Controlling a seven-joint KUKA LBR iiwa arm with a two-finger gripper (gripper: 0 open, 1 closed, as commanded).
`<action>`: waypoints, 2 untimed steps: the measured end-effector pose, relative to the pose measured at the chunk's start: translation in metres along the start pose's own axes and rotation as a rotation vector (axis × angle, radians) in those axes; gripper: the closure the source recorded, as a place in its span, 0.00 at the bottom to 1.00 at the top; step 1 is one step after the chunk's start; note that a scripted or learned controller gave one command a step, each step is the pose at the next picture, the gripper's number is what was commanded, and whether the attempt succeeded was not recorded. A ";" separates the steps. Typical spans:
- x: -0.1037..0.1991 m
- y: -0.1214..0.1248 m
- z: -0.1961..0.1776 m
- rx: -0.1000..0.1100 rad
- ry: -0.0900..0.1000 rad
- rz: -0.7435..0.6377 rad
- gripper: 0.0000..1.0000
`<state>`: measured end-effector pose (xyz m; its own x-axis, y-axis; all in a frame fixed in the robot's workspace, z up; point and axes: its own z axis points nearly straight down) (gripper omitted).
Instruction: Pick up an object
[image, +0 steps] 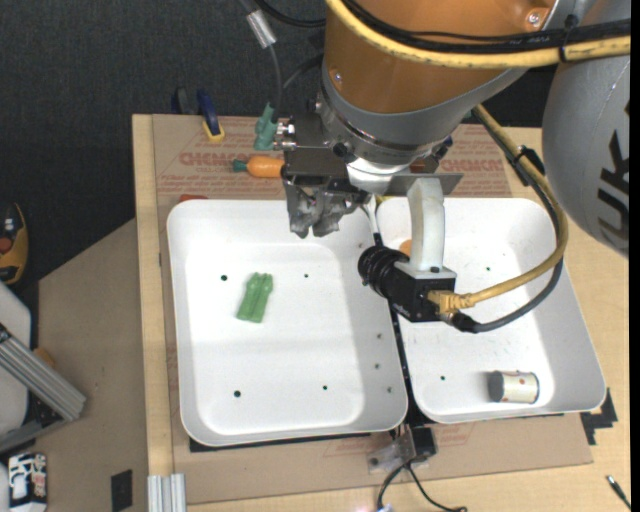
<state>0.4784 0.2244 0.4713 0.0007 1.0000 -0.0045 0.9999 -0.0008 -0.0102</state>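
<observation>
A small green object (255, 297) lies in the left bin (200, 380), left of its middle. A short white cylinder with a dark end (513, 386) rests on its side in the right bin (560, 300), near its front right corner. My gripper (317, 215) hangs over the back of the left bin, close to the wall between the bins, to the upper right of the green object. Its grey fingers point down with nothing visible between them. A bit of orange (405, 245) peeks out beside the arm's white bracket in the right bin.
The arm's big orange and grey body covers the top of the view and the back of the right bin. A black connector with a yellow cable (500, 290) sits over the divider. Small clamps and an orange item (262, 166) lie on the cardboard behind the bins.
</observation>
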 end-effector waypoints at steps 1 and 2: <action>0.001 0.001 -0.016 -0.012 0.005 -0.002 1.00; 0.002 0.001 -0.026 -0.013 0.006 -0.004 1.00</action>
<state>0.4794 0.2261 0.4972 -0.0030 1.0000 0.0015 1.0000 0.0030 0.0033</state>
